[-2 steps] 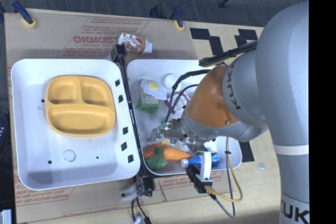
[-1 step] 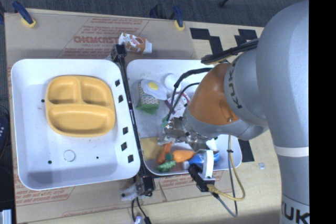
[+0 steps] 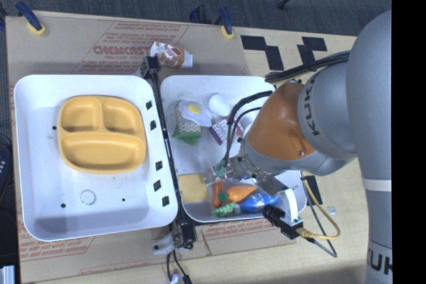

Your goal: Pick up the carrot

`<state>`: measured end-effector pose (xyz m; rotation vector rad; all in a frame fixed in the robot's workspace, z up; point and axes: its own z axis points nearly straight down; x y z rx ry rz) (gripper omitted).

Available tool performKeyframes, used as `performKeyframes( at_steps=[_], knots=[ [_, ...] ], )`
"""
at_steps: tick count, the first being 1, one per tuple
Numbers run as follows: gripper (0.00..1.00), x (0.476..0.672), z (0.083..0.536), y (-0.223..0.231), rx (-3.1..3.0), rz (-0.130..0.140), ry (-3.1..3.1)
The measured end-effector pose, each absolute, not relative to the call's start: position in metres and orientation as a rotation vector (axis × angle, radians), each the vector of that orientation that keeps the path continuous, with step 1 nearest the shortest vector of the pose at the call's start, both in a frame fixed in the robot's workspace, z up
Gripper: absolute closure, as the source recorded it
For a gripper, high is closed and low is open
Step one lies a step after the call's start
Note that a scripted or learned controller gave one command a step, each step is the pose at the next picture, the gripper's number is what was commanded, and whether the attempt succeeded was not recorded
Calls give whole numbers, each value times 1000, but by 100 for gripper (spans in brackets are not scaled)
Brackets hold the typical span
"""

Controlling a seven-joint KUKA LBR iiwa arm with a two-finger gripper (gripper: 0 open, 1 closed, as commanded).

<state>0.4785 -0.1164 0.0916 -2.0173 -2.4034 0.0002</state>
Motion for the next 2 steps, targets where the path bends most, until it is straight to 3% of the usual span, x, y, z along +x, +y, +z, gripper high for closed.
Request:
performKeyframes(
  at_steps=[1,2],
  knots=[
    [100,477,236,-100,-1442,1,-2792],
    [0,477,236,-100,-1441,1,-2792]
  ],
)
